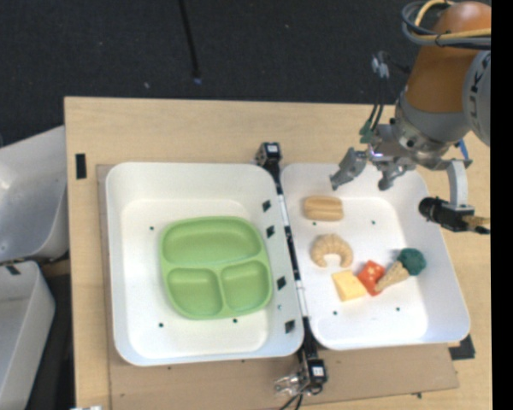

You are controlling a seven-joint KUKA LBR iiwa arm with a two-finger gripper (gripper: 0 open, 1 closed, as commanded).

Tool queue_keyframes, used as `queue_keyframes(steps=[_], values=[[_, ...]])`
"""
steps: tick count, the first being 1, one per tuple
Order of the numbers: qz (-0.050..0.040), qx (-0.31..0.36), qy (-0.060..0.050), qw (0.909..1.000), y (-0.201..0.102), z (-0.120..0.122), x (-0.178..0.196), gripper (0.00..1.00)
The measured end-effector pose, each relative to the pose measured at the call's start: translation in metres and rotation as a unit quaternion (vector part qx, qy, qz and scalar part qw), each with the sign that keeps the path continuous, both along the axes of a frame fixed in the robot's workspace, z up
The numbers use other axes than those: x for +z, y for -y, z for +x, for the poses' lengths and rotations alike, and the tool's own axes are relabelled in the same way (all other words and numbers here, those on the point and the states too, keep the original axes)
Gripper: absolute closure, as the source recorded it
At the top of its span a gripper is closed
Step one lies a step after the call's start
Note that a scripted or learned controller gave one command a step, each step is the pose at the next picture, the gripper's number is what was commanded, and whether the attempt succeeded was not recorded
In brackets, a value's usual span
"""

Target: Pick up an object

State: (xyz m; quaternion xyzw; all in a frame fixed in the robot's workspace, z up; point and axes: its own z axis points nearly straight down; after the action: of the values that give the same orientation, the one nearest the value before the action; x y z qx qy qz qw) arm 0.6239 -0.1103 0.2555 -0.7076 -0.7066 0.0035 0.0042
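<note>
Stage: we have nothing lifted yet, whole pick remains | gripper: jaws spread, bare, over far edge of right bin | target: we judge the bread roll, just near-left of it, on the bin floor

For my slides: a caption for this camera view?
Open tool above right bin of toy food; green tray in left bin.

Left bin: divided tray | Right bin: bread roll behind croissant; cheese wedge in front
</note>
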Motion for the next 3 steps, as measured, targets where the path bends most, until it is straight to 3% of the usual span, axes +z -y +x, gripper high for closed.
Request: queue_keyframes(steps=[1,2,3], values=[[-0.0004,0.001,0.006,1.0000,0.000,0.002,0.007,0.00],[-0.0014,0.000,0.005,1.0000,0.001,0.011,-0.039,0.00],[-0.0014,0.000,0.004,1.0000,0.010,0.002,-0.090,0.00]])
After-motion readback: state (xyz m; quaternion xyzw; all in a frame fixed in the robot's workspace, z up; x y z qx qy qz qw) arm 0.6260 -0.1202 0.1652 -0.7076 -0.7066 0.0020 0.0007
